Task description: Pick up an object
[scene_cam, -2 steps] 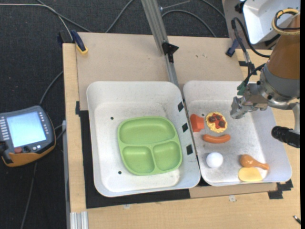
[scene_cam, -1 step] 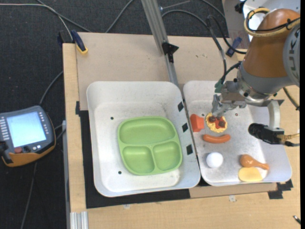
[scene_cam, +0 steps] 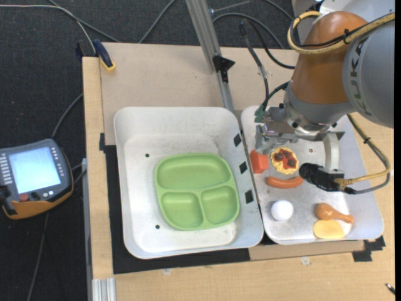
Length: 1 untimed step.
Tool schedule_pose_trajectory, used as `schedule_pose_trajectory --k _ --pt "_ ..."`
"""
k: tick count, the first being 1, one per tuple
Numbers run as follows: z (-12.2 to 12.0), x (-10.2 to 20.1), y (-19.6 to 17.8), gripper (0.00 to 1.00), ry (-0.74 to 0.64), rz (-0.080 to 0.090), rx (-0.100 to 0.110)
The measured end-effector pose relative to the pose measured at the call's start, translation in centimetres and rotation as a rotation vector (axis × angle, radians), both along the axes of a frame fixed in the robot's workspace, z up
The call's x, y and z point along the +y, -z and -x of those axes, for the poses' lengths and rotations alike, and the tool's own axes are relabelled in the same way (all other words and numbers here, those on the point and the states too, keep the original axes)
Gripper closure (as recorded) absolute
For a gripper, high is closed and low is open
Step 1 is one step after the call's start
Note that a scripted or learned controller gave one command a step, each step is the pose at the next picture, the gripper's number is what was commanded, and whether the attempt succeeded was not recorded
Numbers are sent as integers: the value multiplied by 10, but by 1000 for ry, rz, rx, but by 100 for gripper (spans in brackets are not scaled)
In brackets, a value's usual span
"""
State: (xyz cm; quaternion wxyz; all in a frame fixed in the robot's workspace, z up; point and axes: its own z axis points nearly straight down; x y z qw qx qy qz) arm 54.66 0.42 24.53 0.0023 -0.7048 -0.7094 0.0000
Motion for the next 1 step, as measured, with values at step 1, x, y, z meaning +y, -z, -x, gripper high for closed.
schedule_pose_trajectory --k 1 --pt "-7 54 0 100 0 1 -4"
